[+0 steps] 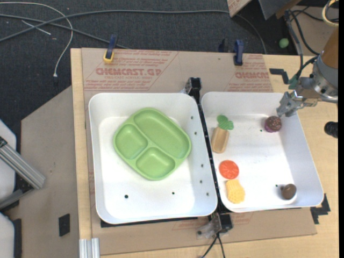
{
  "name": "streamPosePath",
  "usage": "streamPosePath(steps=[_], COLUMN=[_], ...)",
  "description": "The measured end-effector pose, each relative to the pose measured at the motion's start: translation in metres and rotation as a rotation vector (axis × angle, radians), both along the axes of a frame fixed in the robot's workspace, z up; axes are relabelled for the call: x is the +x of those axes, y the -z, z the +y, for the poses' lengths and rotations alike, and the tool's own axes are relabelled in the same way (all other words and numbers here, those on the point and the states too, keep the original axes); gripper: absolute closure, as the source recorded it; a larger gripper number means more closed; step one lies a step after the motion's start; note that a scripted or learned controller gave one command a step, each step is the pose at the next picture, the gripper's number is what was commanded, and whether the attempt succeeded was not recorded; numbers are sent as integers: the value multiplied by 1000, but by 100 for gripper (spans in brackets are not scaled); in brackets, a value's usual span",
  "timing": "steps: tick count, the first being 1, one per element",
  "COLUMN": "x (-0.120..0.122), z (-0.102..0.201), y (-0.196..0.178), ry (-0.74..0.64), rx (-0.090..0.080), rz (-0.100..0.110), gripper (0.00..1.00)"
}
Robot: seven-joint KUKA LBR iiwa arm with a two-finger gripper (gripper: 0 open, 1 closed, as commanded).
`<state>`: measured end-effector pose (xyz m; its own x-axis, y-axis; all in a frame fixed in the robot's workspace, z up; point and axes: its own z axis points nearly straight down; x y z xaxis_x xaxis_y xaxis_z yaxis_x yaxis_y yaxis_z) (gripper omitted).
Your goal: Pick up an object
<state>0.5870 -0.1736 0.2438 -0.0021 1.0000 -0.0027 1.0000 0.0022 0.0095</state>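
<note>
Nearest, a yellow piece (235,191) lies at the right bin's (301,144) near wall. Whether the gripper (287,105) is open I cannot tell; it hangs just beside the purple ball (273,123), which might roll off if nudged.

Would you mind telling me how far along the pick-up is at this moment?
Done: the pincer has been brought to the far right corner of the right bin, just beside the purple ball. In hand: nothing visibly; the ball rests on the bin floor. Left: grasping and lifting an object. The brown ball, orange disc and the other pieces lie untouched, and the green tray sits in the left bin.
</note>
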Motion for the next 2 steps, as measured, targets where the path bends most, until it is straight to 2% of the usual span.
streamPosePath(steps=[1, 2], x=[1, -14], z=[0, 53], y=[-21, -7], ry=[0, -3], rx=[1, 6], rz=[4, 13], gripper=[100, 100])
